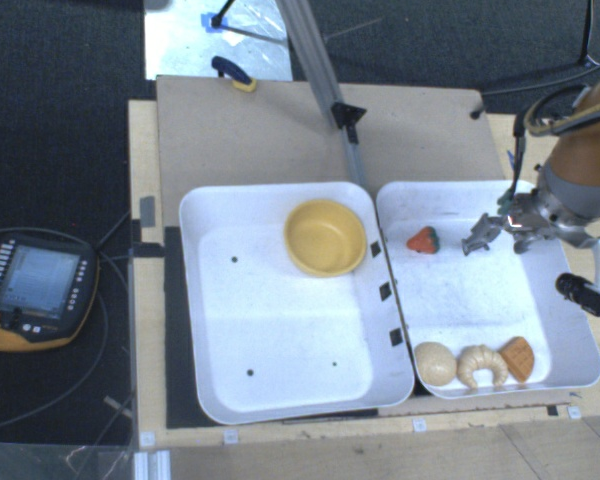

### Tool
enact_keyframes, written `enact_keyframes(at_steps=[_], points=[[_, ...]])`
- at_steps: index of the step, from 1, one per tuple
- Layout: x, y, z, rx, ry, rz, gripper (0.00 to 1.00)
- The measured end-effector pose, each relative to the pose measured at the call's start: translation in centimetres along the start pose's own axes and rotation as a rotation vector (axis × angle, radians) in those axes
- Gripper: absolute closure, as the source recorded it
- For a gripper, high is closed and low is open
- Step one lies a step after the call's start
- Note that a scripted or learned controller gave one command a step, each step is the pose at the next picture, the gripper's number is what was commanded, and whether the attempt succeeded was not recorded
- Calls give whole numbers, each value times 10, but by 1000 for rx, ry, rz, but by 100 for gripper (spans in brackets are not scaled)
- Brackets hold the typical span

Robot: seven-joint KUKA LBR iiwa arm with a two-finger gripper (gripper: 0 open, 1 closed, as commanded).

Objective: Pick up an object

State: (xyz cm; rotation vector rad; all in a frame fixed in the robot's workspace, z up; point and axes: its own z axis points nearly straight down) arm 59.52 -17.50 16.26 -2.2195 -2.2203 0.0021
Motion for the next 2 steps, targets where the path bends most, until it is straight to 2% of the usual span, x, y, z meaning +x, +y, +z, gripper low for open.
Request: enact_keyframes(at_steps=[1, 2], points=[[-7, -4, 59, 2, 0, 1, 0], [-7, -2, 45, -5, -1, 0, 100]])
